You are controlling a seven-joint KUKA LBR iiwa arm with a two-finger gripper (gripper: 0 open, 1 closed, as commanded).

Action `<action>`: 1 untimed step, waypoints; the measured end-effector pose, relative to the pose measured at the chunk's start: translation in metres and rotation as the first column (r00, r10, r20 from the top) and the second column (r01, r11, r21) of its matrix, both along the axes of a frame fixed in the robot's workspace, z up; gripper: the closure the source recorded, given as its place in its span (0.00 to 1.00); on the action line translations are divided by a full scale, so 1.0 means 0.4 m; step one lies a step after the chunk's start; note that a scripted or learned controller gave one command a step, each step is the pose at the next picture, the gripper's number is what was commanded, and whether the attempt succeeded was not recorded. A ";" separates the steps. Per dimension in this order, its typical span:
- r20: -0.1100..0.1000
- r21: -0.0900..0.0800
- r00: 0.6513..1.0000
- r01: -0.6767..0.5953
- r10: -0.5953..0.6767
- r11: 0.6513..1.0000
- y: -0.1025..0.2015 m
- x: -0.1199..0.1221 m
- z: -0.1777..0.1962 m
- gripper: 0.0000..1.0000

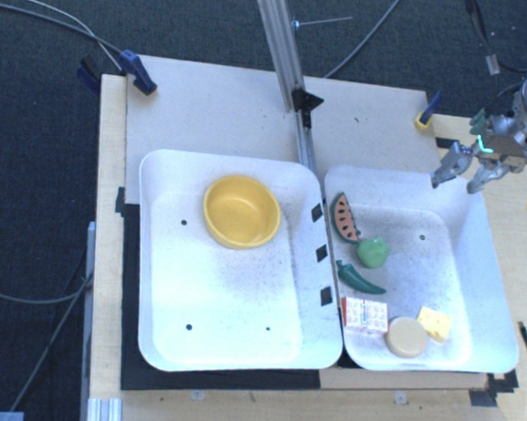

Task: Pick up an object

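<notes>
My gripper (463, 176) hangs over the back right corner of the right bin (478, 270), fingers spread open with nothing between them. Well in front of it, along the bin's left side, lie a watermelon slice (344, 217), a green round fruit (373, 252) and a dark green pepper (358, 277). Near the front sit a small red-and-white box (364, 314), a tan round disc (406, 337) and a yellow cheese wedge (434, 323). All of these are apart from the gripper.
A yellow bowl (240, 211) rests at the back of the left bin (170, 334). A metal pole (283, 42) slants down to the gap between the bins. Blue clamps (136, 70) grip the bench's back edge, and cables trail on the floor.
</notes>
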State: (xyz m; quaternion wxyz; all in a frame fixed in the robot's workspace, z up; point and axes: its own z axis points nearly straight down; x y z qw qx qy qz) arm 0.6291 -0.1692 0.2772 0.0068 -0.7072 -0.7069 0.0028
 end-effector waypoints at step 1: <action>0.007 -0.001 1.000 0.000 0.001 1.000 0.000 0.003 0.010 0.00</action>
